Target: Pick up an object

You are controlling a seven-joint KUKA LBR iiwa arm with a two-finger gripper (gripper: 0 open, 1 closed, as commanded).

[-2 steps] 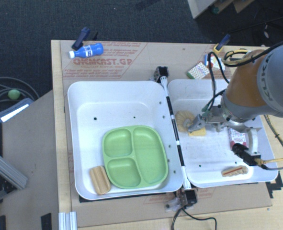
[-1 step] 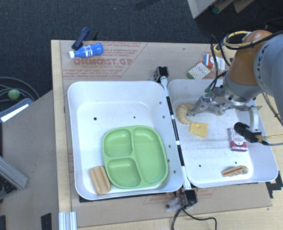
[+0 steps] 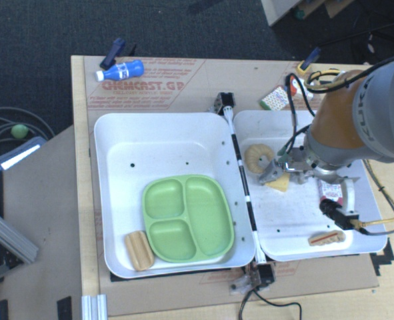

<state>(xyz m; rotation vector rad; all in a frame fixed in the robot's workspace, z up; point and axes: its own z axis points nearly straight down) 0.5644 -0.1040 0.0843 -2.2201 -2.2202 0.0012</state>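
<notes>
You see two shallow white bins side by side on the table, the left bin filling the middle of the frame and the right bin just to its right, their inner rims touching along a dark seam. In the left bin a green divided plate with three compartments lies toward the lower centre, and a tan bread-like block rests just beside its lower left corner, against the bin's lower rim. In the right bin a round tan cookie-like disc sits near the upper left corner, a yellow wedge lies just below and right of it, a small red-and-white packet lies to the right of centre, and a thin brown hot-dog-like piece rests near the bin's lower right rim. The arm comes in from the upper right of the frame, its orange band above the wrist, and the hand is low in the right bin, between the disc and the yellow wedge, very close to both; you cannot tell from this angle whether it is wide, narrow or holding anything. At the upper left of the table a blue-and-white tube lies on printed cardboard, well apart from the bins.
</notes>
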